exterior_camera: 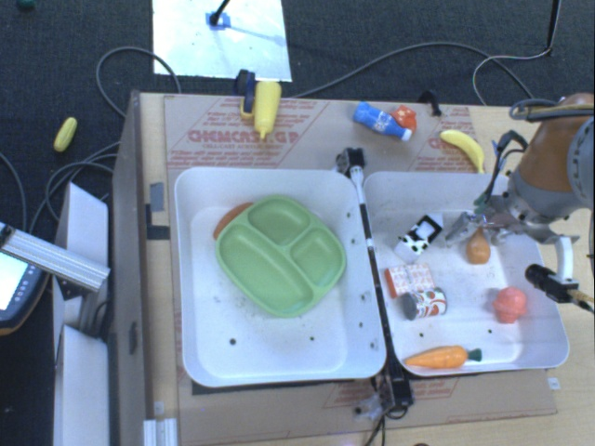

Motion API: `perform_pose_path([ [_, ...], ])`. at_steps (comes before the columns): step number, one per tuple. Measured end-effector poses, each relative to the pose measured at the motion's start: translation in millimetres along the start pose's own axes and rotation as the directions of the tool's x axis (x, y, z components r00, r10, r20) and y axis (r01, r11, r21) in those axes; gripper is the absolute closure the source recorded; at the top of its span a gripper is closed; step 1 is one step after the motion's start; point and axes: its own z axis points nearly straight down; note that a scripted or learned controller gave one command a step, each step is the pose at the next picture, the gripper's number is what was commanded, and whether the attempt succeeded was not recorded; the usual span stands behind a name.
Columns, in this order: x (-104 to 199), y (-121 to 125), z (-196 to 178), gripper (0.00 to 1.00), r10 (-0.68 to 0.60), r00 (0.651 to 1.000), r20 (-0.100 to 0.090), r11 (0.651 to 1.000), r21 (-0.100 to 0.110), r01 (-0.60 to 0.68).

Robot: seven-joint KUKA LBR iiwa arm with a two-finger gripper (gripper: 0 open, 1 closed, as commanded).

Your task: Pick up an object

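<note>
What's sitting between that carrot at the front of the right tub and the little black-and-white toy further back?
In the camera view, between the carrot and the black-and-white toy lie a red-and-white checked packet and a small can on its side.

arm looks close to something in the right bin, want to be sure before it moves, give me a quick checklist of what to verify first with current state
1. Gripper is over the right bin: ok.
2. A target is near: the small brown object sits right at the gripper: ok.
3. Object is actually held between the fingers: cannot tell, the wrist hides the contact.
4. Neighbours leave room: the black and white toy and the pink ball lie apart from the brown object: ok.
5. Other items stay out of the way: the can and carrot lie nearer the bin's front: ok.
6. Green tray lies in the left bin, away from the arm: ok.
</note>
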Motion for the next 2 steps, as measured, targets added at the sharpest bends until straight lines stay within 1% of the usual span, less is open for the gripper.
perform_pose_path([
  [1, -0.2, 1.1, -11.3, 1.00, -0.002, 1.000, 0.001, 1.000, -0.003, 0.002],
  [2, 13.1, 13.2, -62.8, 1.00, -0.003, 1.000, 0.000, 1.000, -0.003, 0.003],
])
